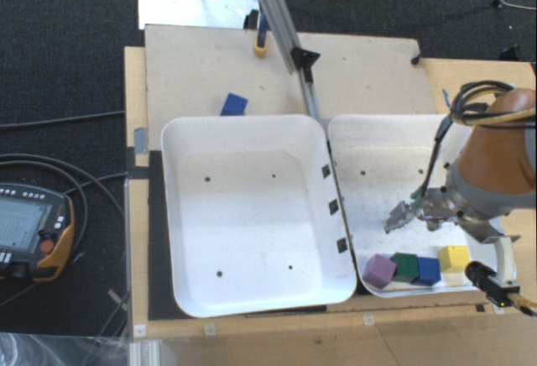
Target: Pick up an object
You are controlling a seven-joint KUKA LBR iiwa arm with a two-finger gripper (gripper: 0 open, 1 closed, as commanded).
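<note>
Four small blocks sit in a row along the near edge of the right white plastic bin point(377, 146). From left to right they are a purple block point(379, 270), a green block point(406, 265), a blue block point(428, 271) and a yellow block point(455, 258). The purple, green and blue ones touch each other. The yellow one is just beside the blue one.

The metal two-finger claw point(401, 216) hangs over the middle of the right bin, above the blocks and apart from them. It points to the left. I cannot tell how far open it is, and nothing shows in its grip. The grey arm with its orange band point(497, 163) comes in from the right.

The left white plastic bin point(176, 188) touches the right bin. One more blue block point(234, 105) lies on the bench behind the left bin.
</note>
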